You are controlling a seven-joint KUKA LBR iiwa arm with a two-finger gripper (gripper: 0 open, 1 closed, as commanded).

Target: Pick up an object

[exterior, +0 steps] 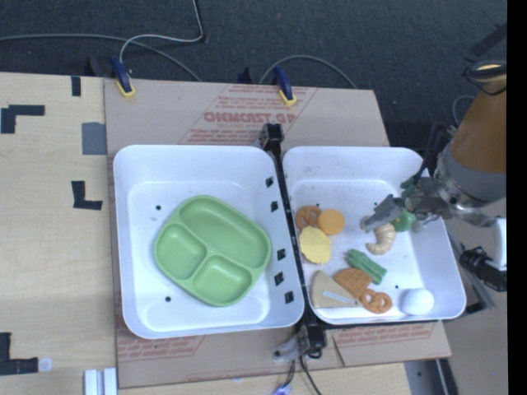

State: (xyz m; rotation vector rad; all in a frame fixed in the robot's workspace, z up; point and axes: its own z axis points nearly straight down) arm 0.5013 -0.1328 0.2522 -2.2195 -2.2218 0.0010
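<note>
Croissant (382,237), pale and curled, lies in the right bin (428,245) just below the gripper (389,215). Whether that gripper is wide or narrow cannot be told. A green divided plate (212,249) sits in the left bin (132,220).

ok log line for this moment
arm: over right bin | gripper: above croissant | grasp: none seen | green tray: left bin

The only lettering was red print on the flat brown cardboard sheet (239,118) under the two bins. Its large line seemed to read "CHEMCAST GP", seen upside down and partly cut off by a black clip at the bins' join. Smaller red lines around it were too blurred to read.
</note>
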